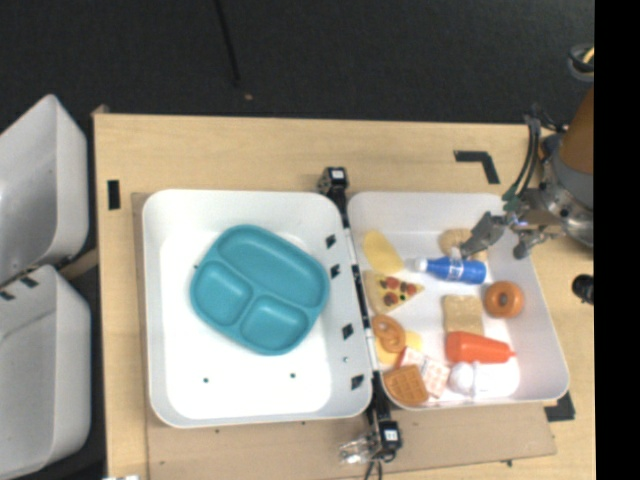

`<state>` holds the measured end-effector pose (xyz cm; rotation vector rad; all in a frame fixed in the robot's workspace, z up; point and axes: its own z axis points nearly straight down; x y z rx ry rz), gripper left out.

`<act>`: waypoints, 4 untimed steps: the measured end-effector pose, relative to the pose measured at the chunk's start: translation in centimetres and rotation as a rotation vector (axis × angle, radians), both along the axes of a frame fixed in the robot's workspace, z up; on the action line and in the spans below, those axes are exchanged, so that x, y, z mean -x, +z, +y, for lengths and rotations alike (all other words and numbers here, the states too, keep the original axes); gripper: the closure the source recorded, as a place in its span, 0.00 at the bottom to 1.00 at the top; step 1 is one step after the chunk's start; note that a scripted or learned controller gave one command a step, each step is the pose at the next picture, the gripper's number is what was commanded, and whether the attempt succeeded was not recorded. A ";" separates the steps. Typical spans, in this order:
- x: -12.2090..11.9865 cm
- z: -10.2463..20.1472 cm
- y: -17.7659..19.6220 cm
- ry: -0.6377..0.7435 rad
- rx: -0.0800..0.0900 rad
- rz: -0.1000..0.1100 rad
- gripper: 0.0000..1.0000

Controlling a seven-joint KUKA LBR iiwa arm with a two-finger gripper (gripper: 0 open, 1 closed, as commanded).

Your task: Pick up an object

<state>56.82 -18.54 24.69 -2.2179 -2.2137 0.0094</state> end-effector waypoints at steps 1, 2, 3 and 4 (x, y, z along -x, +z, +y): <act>-0.2 0.0 0.5 0.003 0.002 -0.009 0.00; -0.7 0.4 -5.7 0.002 0.001 -0.004 0.00; -0.7 1.1 -11.9 -0.001 0.001 -0.003 0.00; -0.8 0.9 -14.7 -0.003 0.003 -0.010 0.00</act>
